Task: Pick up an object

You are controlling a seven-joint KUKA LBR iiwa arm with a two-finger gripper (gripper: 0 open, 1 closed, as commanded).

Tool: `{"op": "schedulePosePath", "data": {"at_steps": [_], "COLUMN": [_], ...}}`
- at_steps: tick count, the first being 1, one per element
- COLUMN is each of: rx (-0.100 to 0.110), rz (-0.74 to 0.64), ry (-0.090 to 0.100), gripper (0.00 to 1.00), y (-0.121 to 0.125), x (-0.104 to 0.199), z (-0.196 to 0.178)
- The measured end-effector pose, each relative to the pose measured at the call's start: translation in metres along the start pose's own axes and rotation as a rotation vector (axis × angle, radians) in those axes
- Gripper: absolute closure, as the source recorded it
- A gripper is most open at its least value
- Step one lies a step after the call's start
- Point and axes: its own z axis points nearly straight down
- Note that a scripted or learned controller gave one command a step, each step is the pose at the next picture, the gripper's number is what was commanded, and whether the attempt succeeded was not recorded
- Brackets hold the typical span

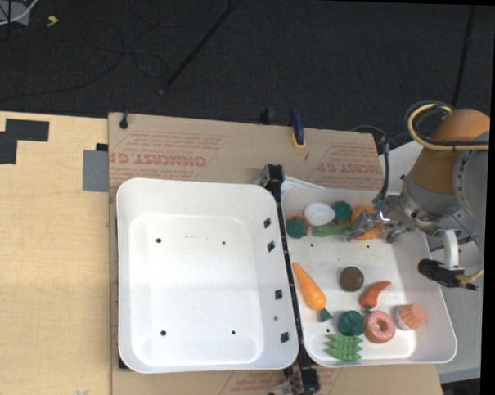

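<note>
The right bin holds several toy foods. Along its back lie a white egg, a teal ball, a dark green ball and a long green piece. My gripper is low at the back of this bin, right beside a small orange piece and the end of the long green piece. Whether it touches either is unclear. Further forward lie a carrot, a brown ball and a red chili.
A pink donut, a pink cupcake, a teal piece and a green leafy piece crowd the right bin's front. The left bin stands beside it, with a black divider between them. The arm rises at the right.
</note>
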Motion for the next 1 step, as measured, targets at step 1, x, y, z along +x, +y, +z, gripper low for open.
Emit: {"op": "schedulePosePath", "data": {"at_steps": [1], "rx": [0.002], "rz": [0.0], "ry": [0.001], "gripper": [1.0], "y": [-0.0005], "x": [-0.0003], "z": [-0.0099]}}
